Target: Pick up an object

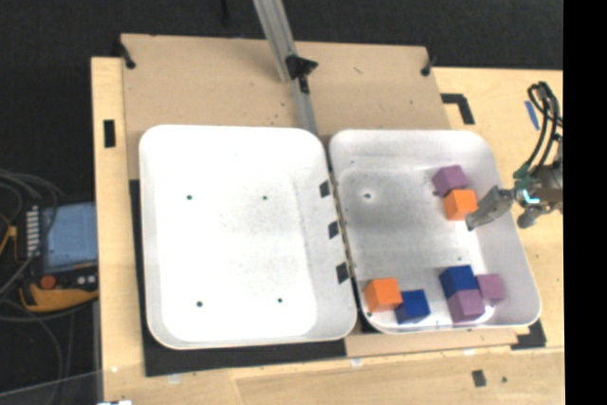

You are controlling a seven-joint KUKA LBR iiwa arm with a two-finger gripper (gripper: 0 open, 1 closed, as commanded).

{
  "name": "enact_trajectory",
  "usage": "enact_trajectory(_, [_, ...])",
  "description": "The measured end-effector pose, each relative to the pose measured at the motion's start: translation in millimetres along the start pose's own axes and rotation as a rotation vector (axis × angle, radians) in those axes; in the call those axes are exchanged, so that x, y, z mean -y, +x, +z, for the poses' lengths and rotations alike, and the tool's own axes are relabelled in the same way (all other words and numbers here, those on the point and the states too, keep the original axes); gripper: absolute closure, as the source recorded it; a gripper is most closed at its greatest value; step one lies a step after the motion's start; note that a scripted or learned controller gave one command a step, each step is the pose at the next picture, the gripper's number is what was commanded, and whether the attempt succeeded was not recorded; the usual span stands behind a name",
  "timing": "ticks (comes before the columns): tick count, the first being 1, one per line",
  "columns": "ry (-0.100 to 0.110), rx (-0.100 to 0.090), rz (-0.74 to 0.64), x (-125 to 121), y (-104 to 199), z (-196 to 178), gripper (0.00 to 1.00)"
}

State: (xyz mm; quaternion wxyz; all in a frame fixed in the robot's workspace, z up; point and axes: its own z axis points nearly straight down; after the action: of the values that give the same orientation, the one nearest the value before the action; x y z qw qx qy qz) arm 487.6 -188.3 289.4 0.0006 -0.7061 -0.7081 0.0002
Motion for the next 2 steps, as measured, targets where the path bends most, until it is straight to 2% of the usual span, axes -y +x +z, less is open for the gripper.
enact_trajectory(1, [-0.004,0.001,0.001,-1,0,-2,0.00])
enact_trajectory(2, [0.004,0.000,0.003,-2,4,60,0.00])
